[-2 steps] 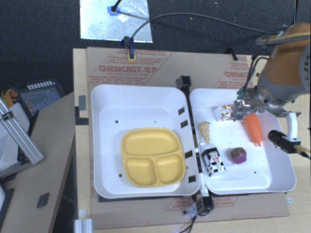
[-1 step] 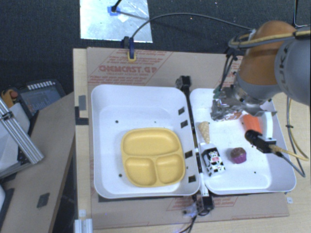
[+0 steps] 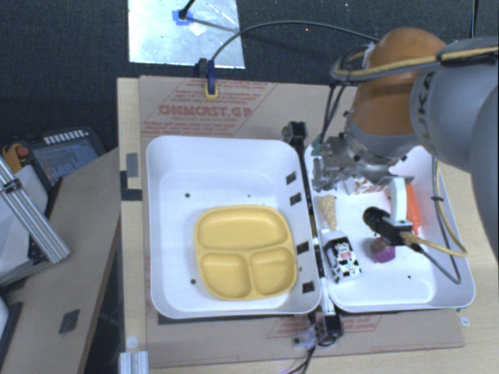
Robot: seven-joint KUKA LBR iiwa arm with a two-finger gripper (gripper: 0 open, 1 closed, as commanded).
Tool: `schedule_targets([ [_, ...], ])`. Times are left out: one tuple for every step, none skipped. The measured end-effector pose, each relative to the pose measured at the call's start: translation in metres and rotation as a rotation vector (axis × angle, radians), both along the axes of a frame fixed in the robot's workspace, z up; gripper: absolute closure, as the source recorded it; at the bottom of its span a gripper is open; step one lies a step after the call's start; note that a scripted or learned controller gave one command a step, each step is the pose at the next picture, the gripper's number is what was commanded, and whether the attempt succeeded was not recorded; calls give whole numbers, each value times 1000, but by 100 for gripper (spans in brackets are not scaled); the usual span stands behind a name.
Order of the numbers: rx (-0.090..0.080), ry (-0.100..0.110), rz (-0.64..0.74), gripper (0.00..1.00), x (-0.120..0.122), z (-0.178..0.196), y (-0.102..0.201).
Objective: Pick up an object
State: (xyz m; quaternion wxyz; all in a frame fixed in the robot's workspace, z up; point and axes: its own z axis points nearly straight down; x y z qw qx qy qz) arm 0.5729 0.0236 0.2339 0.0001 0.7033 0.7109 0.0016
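Claw (image 3: 331, 176) is seen hanging over the far left corner of the right shallow white bin (image 3: 405, 291), close to the wall shared with the left shallow white bin (image 3: 164, 209). Whether it is spread or closed cannot be told, and nothing is seen gripped in it. The step in hand is judged to be the approach, with no object lifted yet.

The likeliest target is taken to be the small tan cone-shaped piece (image 3: 327, 209), which lies just beside the claw on the side toward the desk's near edge, along the bin's left wall. Nearer that edge a small black-and-white patterned block (image 3: 341, 257) is found. A purple lump (image 3: 382, 249) and an orange-and-white stick (image 3: 413, 209) lie further right. A yellow divided plastic plate (image 3: 245, 252) is carried by the left bin.

A short shift toward the near edge is called for, then a descent centred on the cone, with the shared wall avoided.
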Motion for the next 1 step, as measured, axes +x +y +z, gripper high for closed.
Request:
schedule_targets([
  [0, 1, -1, 100, -4, 6, 57],
])
